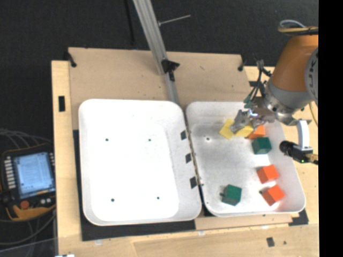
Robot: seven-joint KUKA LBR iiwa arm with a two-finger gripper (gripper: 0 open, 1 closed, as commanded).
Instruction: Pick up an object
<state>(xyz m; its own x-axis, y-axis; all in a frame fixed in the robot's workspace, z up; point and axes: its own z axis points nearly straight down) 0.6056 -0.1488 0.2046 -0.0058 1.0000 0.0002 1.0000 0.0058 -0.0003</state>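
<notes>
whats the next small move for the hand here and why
Probably a short, slow lift straight up. The hand sits right at the yellow block near the far side of the right bin, with an orange block close beside it. Lifting would show whether the yellow block actually comes along; a grip isn't clear from this view.

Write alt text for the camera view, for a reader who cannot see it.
A grey and orange robot arm reaches from the right into the right bin, its pincer down at a yellow block near the bin's far side. Two green blocks and two orange blocks lie scattered in the same bin, beside the left bin.
</notes>
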